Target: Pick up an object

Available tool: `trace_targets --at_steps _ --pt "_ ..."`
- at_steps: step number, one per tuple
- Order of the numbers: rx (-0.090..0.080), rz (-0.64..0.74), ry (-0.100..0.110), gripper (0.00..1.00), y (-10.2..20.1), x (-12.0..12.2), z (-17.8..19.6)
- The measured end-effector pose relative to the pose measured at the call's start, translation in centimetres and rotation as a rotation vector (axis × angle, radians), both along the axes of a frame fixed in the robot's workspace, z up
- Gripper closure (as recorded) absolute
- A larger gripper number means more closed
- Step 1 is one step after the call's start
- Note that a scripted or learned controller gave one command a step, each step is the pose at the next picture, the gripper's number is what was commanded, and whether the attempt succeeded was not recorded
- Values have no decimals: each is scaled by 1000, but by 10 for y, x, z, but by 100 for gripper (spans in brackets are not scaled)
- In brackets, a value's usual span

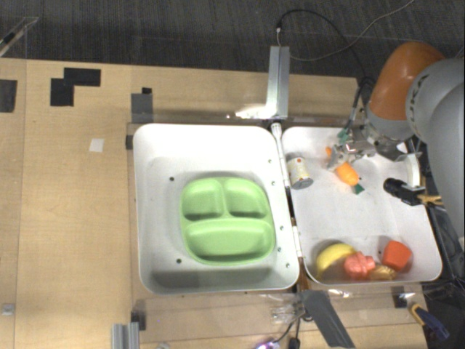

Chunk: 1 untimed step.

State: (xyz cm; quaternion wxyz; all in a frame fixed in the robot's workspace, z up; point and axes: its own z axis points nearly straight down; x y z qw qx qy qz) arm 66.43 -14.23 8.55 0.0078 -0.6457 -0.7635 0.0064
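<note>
Gripper (347,150) at upper right of frame, in right bin (429,271) | fingers: cannot tell, released or clenched | orange carrot toy (349,175) just below it | green tray (226,219) in left bin (156,195).

A green three-compartment tray (227,218) lies in the left white bin (156,158), which sits on a pale wooden worktop (65,231). Black square markers (73,86) dot the worktop's upper left. A metal post (279,78) stands behind the seam where the left bin meets the right white bin (320,140), and a black cable (341,42) loops across the dark floor (145,13) beyond.
</note>
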Motion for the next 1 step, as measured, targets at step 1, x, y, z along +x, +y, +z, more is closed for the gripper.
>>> trace_targets --at_steps 1 --pt "1 132 -30 100 87 7 102"
